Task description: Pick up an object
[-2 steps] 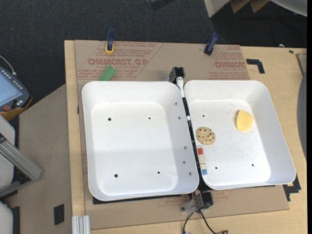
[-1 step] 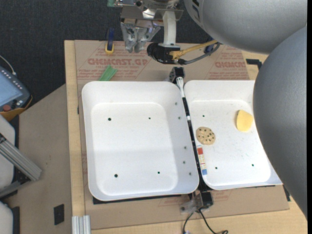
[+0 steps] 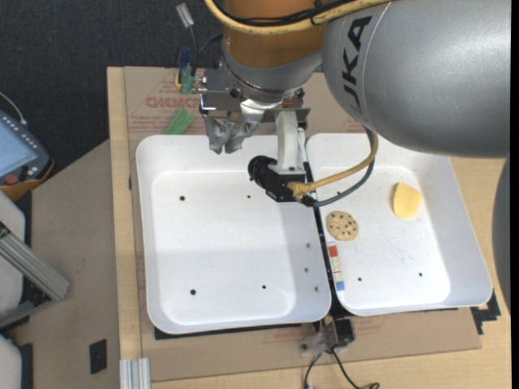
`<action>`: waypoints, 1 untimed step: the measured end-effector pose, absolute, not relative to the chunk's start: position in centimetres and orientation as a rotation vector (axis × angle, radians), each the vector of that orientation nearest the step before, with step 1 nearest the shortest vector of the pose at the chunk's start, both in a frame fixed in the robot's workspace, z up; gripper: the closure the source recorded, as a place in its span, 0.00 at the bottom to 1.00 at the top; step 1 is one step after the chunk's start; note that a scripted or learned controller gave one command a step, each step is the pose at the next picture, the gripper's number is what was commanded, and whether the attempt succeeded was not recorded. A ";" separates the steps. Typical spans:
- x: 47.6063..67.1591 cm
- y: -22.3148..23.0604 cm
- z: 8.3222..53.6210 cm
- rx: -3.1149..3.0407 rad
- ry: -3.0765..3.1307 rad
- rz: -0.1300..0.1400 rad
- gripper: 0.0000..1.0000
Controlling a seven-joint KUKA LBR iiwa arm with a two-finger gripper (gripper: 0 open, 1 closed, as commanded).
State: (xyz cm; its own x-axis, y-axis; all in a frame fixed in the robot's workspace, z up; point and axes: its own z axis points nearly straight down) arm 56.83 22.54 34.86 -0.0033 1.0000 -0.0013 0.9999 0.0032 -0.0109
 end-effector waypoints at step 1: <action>48.0 22.5 44.5 -2.215 -2.228 -0.010 1.00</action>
State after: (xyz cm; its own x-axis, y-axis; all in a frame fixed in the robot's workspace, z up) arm 47.98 22.54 44.52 -0.0057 1.0000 0.0045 1.0000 0.0057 0.0045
